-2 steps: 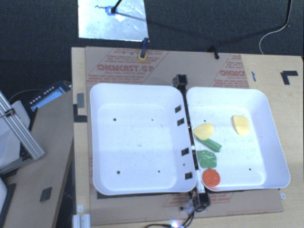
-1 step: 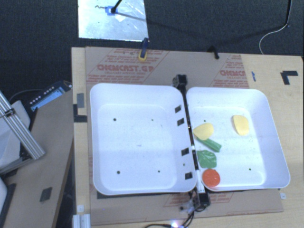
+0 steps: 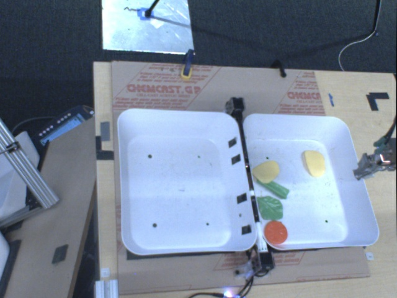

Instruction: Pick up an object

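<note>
Two white bins sit side by side on the bench; the right bin point(image 3: 347, 135) holds five small pieces. A yellow piece point(image 3: 314, 163) lies upper right in it, another yellow piece point(image 3: 266, 171) near its left wall, with a green stick point(image 3: 277, 189), a green lump point(image 3: 270, 208) and an orange disc point(image 3: 275, 231) below. The gripper point(image 3: 370, 164) sits at the frame's right edge, over the bin's right rim; whether it is open or closed cannot be told, and nothing is seen in it.

The robot's gripper point(image 3: 370, 163) reaches in at the frame's right edge, a small grey metal assembly pointing leftward at mid-height, with little of the arm behind it in view.
</note>
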`<action>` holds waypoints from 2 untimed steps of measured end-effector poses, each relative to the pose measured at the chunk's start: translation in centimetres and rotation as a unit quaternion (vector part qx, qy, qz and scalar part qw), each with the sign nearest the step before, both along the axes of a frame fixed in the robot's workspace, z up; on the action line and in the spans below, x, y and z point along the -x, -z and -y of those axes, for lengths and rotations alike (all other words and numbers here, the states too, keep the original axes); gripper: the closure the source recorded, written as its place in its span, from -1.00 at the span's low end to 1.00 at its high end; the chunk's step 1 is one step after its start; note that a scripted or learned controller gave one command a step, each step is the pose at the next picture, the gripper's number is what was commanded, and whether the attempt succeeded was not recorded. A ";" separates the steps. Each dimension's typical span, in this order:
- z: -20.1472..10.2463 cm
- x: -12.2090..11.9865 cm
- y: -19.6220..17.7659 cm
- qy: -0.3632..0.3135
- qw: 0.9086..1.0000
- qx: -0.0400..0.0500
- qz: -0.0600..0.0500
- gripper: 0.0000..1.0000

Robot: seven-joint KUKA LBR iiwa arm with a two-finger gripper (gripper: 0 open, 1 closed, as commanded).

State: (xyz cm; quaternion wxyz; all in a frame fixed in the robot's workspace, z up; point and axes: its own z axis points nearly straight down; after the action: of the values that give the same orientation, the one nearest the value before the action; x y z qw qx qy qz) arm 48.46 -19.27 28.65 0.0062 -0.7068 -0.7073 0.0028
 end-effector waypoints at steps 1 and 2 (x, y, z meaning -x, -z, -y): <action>-4.2 -3.5 -18.3 -0.005 1.000 0.005 0.018 1.00; -3.0 -4.9 -19.6 -0.001 1.000 0.003 0.009 1.00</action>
State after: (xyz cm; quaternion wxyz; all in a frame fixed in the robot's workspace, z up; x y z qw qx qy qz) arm 53.41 -16.32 48.30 -0.0026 -0.7063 -0.7079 -0.0015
